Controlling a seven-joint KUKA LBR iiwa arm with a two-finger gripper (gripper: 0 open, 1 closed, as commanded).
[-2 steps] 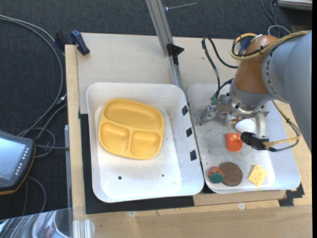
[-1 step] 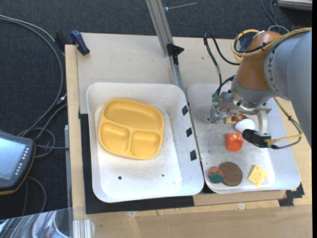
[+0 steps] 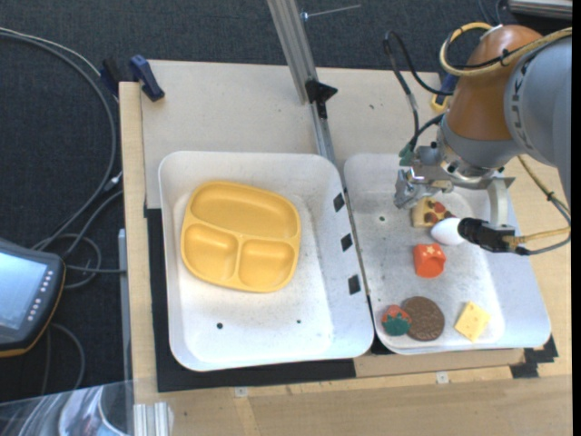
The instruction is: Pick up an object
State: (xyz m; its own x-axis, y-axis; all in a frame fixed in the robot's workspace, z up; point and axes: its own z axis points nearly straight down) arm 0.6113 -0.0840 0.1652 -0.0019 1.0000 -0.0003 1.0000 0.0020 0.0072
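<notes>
My gripper (image 3: 410,187) hangs low over the far part of the right bin (image 3: 381,198), pointing down. Just to its right lies a small tan toy with red spots (image 3: 427,213), close to the gripper; I cannot tell if they touch. Nearer the front sit an orange pepper-like toy (image 3: 429,260), a brown round cookie (image 3: 423,318), a red and green toy (image 3: 396,318) touching the cookie, and a yellow cheese wedge (image 3: 471,321).
The left bin (image 3: 182,334) holds a yellow divided plate (image 3: 240,236). A metal post (image 3: 300,44) rises behind the gap between the bins. Black clips (image 3: 345,242) sit along the divide. Cables trail over the dark floor at left.
</notes>
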